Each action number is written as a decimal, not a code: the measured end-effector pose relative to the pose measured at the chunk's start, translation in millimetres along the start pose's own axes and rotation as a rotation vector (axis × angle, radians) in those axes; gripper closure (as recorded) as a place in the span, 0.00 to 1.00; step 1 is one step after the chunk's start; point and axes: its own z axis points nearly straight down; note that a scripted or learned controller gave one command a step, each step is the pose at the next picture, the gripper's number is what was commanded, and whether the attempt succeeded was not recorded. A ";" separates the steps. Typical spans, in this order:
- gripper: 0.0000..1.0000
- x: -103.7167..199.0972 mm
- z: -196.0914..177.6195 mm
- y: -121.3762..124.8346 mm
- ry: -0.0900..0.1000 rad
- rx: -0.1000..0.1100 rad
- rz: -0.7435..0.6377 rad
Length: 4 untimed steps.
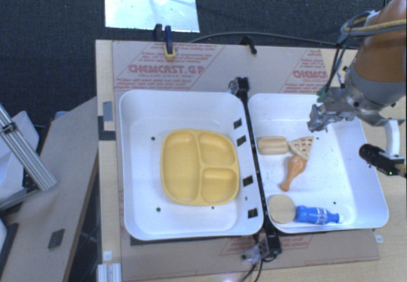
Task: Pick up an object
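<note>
The right bin (362, 166) holds a tan bread roll (272, 145), a waffle-like wedge (302, 146), a toy chicken drumstick (292, 172), a round tan cookie (282, 208) and a blue bottle (316, 215) lying on its side. My gripper (320, 118) hangs over the back of that bin, a little up and right of the waffle wedge. Nothing shows between its tips. The grey arm with its orange band (381, 51) comes in from the right.
The left bin (137, 147) holds a yellow divided plate (199, 166). A black clamp strip (248, 147) runs between the two bins. A grey cardboard sheet lies under both bins, and a metal rail (22, 150) sits at far left.
</note>
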 end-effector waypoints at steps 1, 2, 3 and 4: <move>1.00 51.7 -3.3 3.0 0.000 -0.001 -0.001; 1.00 107.1 -6.7 12.0 0.000 -0.001 -0.001; 1.00 149.6 -0.5 18.2 0.000 0.000 0.000; 1.00 194.2 13.3 33.6 -0.001 0.000 0.001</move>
